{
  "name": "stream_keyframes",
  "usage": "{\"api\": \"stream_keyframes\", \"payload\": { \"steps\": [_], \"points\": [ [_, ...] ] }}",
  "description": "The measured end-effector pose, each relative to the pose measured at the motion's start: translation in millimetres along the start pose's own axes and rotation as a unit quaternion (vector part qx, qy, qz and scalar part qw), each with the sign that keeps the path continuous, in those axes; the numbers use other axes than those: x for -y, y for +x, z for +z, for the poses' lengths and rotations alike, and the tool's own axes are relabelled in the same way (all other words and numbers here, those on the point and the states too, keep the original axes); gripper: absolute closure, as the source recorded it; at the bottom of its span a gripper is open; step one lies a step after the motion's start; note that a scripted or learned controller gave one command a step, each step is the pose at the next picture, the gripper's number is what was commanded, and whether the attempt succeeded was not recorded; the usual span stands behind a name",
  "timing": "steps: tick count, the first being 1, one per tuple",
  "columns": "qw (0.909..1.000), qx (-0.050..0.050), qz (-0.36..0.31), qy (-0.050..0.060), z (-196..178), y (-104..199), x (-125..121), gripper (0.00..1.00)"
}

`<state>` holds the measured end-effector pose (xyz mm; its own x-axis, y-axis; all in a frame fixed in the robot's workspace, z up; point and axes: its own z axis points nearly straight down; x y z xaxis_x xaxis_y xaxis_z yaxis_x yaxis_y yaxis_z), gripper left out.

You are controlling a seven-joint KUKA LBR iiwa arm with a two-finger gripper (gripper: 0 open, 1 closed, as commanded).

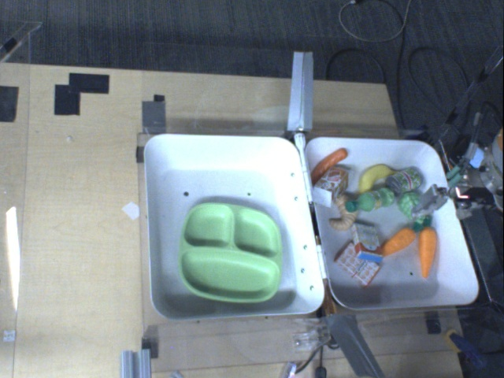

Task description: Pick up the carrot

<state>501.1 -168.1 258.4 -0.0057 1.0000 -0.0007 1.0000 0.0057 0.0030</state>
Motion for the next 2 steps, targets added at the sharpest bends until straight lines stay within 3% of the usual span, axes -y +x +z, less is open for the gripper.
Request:
{"api": "stream_keyframes", "payload": {
  "steps": [1, 2],
  "points": [
    [1.0000, 0.000, -0.003, -0.003, 161.3, -7.3, 8.2, 0.00],
    [1.0000, 0.000, -0.003, -0.005, 150.9, -7.5, 6.9, 1.00]
  ]
}}
